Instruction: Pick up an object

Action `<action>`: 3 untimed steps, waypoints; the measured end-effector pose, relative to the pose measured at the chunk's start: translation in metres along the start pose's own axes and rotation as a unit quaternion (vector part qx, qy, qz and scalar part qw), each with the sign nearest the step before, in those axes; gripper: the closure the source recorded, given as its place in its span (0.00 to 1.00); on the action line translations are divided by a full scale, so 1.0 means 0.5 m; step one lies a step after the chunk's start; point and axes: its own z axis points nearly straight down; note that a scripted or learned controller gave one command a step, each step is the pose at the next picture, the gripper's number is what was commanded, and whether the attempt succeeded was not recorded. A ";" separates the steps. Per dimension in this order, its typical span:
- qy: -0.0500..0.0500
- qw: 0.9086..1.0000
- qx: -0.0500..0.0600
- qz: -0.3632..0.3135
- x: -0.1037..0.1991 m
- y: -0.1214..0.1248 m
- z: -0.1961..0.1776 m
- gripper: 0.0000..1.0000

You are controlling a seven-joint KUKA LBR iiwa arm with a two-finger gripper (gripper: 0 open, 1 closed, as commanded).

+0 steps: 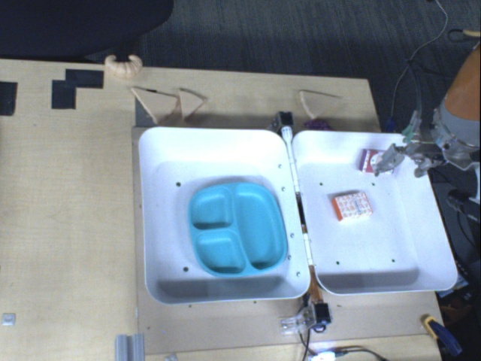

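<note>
you have two shallow white bins side by side on the bench; the left bin (154, 224) carries the biggest item, a blue divided tray (237, 228) lying flat in its middle, too broad and low for a two-finger grab, so i would judge it is not your target here; the right bin (421, 269) holds the smaller pieces, which suit the task better; the arm (462, 104) comes in from the right at the bin's far corner, its orange band just above the wrist, and it is tilted toward the upper part of that bin, which suggests it is lining up on what lies there; the gripper (402, 155) hangs over the bin's upper right area, and you can see its fingers (391, 159) spread apart with nothing between them, so nothing is held yet; just beside the fingertips, at their left, sits a small dark red packet (368, 160), partly hidden by the fingers, near the back wall; it looks like the likeliest pick; nearer the bin's middle, well clear of the gripper, lies a small orange-and-white patterned box (352, 205), flat and slightly turned, free on all sides and an easier alternative.
</note>
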 end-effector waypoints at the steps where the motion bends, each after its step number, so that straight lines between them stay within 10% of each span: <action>1: 0.000 1.000 -0.001 0.000 -0.043 0.021 0.203 0.00; 2: -0.001 1.000 -0.003 -0.002 -0.042 0.024 0.180 1.00; 3: -0.001 1.000 -0.003 -0.001 -0.047 0.144 0.085 1.00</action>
